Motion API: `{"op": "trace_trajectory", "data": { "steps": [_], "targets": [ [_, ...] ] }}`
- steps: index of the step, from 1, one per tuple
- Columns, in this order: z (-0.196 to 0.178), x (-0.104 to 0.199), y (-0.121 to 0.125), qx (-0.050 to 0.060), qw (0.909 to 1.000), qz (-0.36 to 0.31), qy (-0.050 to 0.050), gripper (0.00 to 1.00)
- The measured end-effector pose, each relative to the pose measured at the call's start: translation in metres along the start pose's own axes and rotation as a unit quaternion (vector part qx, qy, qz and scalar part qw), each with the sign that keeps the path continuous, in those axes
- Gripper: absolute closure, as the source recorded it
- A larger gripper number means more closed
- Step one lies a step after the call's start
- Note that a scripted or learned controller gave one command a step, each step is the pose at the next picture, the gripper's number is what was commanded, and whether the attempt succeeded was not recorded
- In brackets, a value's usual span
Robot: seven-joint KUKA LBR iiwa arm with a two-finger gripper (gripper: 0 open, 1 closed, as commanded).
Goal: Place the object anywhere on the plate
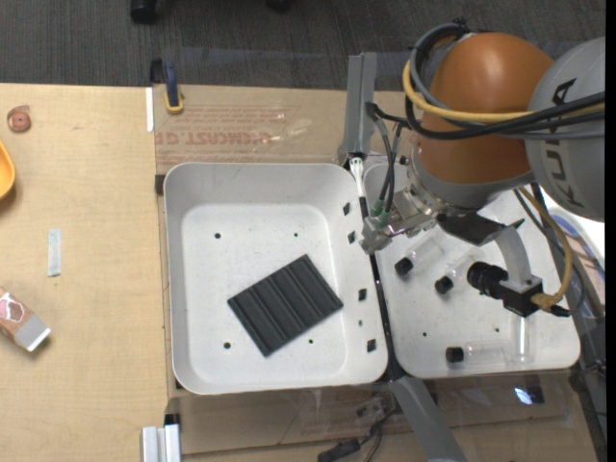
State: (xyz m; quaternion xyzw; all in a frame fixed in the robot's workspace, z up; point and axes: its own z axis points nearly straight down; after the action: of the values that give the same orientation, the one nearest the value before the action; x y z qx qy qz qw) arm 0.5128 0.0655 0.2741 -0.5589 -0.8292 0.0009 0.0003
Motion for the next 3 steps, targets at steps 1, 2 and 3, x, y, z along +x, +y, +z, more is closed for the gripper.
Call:
{"op": "trace_trajectory", "data": {
  "steps": [1, 2, 3],
  "targets": [
    [0.018, 0.012, 0.016, 0.000, 0.9813, -0.192, 0.000, 1.00],
    [0.014, 0.018, 0.031, -0.001, 0.9466, -0.323, 0.000, 1.00],
    [0.024, 0.013, 0.032, -0.001, 0.8476, -0.531, 0.000, 1.00]
  ]
}}
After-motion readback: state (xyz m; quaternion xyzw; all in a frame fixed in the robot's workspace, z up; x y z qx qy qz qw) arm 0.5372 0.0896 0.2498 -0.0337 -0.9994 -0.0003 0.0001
